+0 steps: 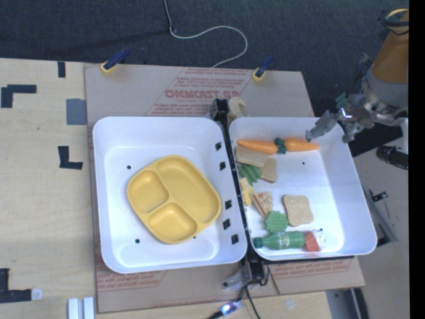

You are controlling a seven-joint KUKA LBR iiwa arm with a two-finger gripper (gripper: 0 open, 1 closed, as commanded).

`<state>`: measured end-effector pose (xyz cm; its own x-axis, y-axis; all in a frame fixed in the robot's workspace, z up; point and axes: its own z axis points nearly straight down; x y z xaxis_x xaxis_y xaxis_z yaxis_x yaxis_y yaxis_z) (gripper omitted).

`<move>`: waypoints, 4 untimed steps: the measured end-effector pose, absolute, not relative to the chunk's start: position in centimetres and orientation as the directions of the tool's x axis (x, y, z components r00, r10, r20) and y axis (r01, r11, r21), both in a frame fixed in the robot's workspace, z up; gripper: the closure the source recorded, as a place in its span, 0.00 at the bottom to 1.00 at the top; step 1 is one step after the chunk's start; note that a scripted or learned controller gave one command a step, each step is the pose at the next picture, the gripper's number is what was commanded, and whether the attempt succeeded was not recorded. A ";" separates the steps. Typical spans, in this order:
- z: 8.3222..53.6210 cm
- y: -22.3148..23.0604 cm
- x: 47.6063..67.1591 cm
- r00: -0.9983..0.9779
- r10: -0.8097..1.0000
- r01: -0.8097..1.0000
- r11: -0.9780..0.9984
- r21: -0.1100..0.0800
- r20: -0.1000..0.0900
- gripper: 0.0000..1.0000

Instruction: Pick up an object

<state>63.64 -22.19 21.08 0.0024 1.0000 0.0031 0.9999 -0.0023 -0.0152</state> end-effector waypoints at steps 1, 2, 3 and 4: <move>22.0 -22.1 64.0 -0.001 1.000 1.000 0.001 -0.001 0.000 0.00; 15.8 -21.6 64.6 -0.003 1.000 1.000 0.003 -0.006 0.000 0.00; 11.3 -21.0 64.2 -0.002 1.000 1.000 0.002 -0.005 0.000 0.00; 8.3 -20.8 64.2 -0.004 1.000 1.000 0.004 -0.002 -0.002 0.00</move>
